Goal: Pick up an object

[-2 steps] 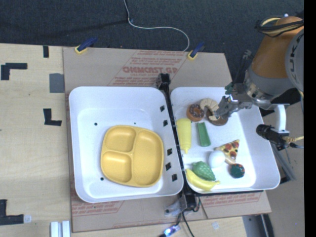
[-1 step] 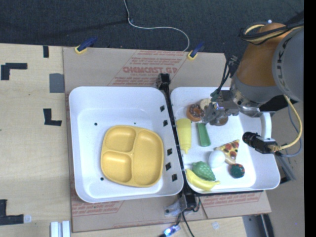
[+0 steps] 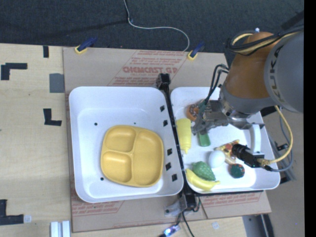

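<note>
You've got the grey arm [image 3: 266, 73] with its orange band reaching in from the right, bulking over the far part of the right bin [image 3: 269, 181]. The left bin [image 3: 84, 107] sits just beside it, sharing the middle wall, and carries a yellow sectioned plate [image 3: 132, 155] lying flat, three compartments up.

Now the gripper [image 3: 203, 128]: it's down low over the left half of the right bin, right above a small green piece [image 3: 204, 140]. That piece is a short, blocky thing, bright green, its long axis running near to far with a slight tilt. The fingers are dark and bunched against the wrist housing; you can't tell from here whether they're spread or pinching, or whether they touch the green piece at all.

Left of it, against the middle wall, a pale yellow corn-like cob [image 3: 184, 135] lies lengthwise near to far. At the near edge, a yellow banana [image 3: 200, 181] curves left to right, with a dark green knobbly item [image 3: 203, 170] resting on it. A white egg-like ball [image 3: 216, 158] sits just right of that. Further right, a small dark teal ball [image 3: 237, 171]. Beyond the gripper, an orange-and-dark bit [image 3: 193, 111], too small to tell.
</note>
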Motion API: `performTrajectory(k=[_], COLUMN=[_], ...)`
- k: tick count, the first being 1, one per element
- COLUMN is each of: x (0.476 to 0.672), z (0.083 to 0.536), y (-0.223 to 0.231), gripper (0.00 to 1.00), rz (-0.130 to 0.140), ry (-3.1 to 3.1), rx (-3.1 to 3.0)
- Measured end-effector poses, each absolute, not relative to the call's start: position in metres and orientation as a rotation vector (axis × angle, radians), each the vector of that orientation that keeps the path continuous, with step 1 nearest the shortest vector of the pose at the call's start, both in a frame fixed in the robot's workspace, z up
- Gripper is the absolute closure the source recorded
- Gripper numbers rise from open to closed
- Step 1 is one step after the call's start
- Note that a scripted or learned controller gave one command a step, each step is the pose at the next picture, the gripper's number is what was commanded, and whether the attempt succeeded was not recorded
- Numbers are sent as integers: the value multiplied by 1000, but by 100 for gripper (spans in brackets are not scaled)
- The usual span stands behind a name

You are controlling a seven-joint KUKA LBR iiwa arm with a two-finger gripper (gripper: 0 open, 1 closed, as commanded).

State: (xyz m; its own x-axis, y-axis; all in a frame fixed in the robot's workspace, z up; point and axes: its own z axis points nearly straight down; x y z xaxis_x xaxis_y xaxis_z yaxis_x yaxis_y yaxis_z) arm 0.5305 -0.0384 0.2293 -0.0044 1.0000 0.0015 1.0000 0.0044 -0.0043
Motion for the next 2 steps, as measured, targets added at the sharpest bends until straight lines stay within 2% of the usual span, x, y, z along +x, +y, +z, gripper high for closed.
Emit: performTrajectory(k=[1,2], x=[501,497], z=[227,227], y=[18,36], gripper=[100,100], rz=[4,4], ry=[-2225,-2223], rx=[-2211,-2215])
